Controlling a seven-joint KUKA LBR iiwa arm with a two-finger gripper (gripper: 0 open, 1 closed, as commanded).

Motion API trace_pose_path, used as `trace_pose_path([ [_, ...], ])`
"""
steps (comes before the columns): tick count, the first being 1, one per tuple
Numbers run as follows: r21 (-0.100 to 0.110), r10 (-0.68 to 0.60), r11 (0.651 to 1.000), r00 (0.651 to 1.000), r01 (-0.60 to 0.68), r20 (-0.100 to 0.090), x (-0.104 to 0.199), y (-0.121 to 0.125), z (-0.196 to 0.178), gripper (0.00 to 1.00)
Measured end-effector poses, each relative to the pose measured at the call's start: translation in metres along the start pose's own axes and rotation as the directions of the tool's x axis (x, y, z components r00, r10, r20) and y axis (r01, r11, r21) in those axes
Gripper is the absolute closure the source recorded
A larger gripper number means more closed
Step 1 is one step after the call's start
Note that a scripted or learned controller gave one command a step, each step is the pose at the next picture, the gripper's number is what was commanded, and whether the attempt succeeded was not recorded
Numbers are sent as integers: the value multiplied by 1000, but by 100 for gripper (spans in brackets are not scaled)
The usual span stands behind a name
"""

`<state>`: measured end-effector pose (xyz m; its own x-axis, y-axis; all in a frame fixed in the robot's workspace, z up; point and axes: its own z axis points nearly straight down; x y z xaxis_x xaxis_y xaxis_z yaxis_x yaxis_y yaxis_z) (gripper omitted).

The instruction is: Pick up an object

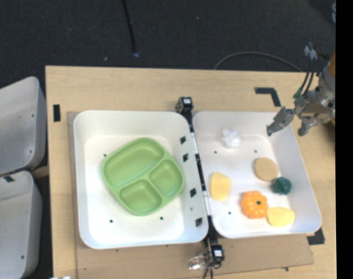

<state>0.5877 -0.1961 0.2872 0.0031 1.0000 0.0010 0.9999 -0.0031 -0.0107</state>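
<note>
The right bin (298,156) holds several small objects: a white crumpled piece (230,137), a tan round disc (266,169), a dark green ball (282,185), a pale yellow wedge (220,186), an orange pumpkin (254,204) and a yellow lemon-like piece (280,217). My gripper (291,124) hangs over the bin's far right corner, above and to the right of the tan disc. It is open, two grey fingers (278,122) spread apart with nothing between them.
The left bin (83,156) holds a green three-compartment plate (143,176). Black clips run along the divider (193,173) between the bins. A black cable (252,56) loops on the bench behind the right bin.
</note>
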Motion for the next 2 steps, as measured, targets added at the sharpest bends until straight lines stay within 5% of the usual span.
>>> trace_pose_path([
  [1, -12, -4, 1000, 1000, 4, 3, 1, 2, -7, 0],
  [2, -8, -2, 1000, 1000, 2, 2, -6, 4, 53, 0],
])
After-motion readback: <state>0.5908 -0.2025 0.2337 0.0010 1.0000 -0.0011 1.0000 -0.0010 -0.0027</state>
